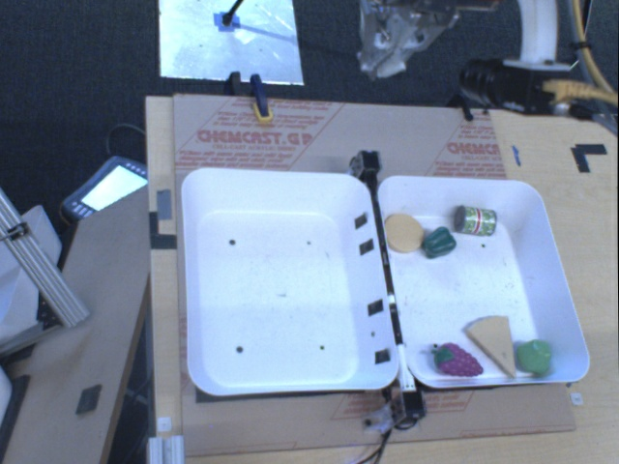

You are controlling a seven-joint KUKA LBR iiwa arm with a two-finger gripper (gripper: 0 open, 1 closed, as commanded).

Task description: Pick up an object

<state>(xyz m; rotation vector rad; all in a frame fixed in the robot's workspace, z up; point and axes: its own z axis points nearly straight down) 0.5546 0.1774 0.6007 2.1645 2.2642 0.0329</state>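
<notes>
The right bin [546, 249] holds several toy foods. A tan round cookie [403, 232] lies near its far left wall, with a green pepper [438, 243] touching it on the right. A small green-and-white can [475, 220] lies on its side at the far edge. Along the near edge sit purple grapes [457, 360], a tan cheese wedge [493, 342] and a green round fruit [534, 357]. My gripper [389, 58] hangs high beyond the bench's far edge, well away from the bins, with nothing between its fingers that I can see.
The left bin [208, 220] lies beside the right one, joined by a black clamp strip [379, 269]. A shiny metal plate [229, 25] lies at the far left. A tablet [108, 188] and an aluminium rail [37, 264] stand left of the bench.
</notes>
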